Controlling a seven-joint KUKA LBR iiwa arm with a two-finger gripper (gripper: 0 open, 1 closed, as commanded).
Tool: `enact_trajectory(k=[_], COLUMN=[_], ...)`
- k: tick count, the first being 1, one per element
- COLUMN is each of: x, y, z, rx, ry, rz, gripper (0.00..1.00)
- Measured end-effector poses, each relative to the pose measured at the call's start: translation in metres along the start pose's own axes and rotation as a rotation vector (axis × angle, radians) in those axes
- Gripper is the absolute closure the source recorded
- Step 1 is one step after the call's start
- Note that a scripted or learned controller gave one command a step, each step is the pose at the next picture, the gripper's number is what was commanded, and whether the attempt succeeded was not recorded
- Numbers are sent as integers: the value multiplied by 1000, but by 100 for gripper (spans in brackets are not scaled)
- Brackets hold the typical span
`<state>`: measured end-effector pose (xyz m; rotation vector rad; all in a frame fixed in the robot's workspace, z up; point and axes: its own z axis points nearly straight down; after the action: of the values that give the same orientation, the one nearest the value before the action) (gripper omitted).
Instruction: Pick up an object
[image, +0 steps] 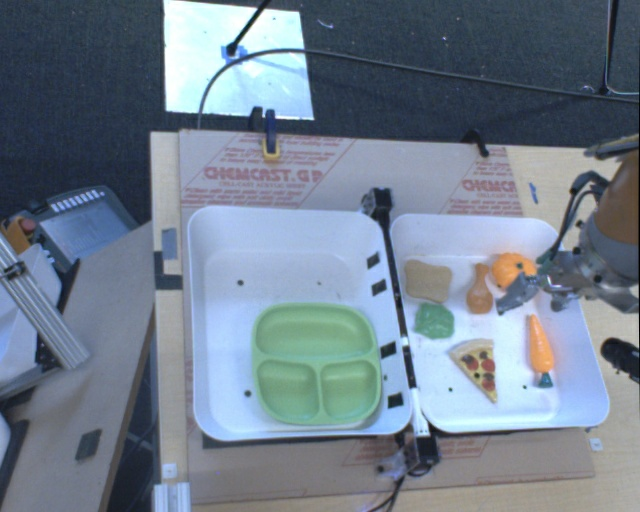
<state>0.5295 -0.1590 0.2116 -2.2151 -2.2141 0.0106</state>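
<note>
Bench (330, 160) with 2 white bins (290, 225) side by side.

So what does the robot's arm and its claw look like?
The arm comes in from the right. It is grey, with an orange band higher up. Thin dark cables loop beside it. The gripper at its tip is small, made of grey and dark metal parts, over the right white bin.

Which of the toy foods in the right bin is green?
The green leafy piece, lying between the bread slice and the pizza slice; the other foods are orange, tan or yellow.
</note>
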Motion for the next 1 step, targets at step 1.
enact_trajectory(k=[1], x=[1], y=[3], z=[-7], rx=[-13], ry=[-2], rz=[-3], gripper=[0])
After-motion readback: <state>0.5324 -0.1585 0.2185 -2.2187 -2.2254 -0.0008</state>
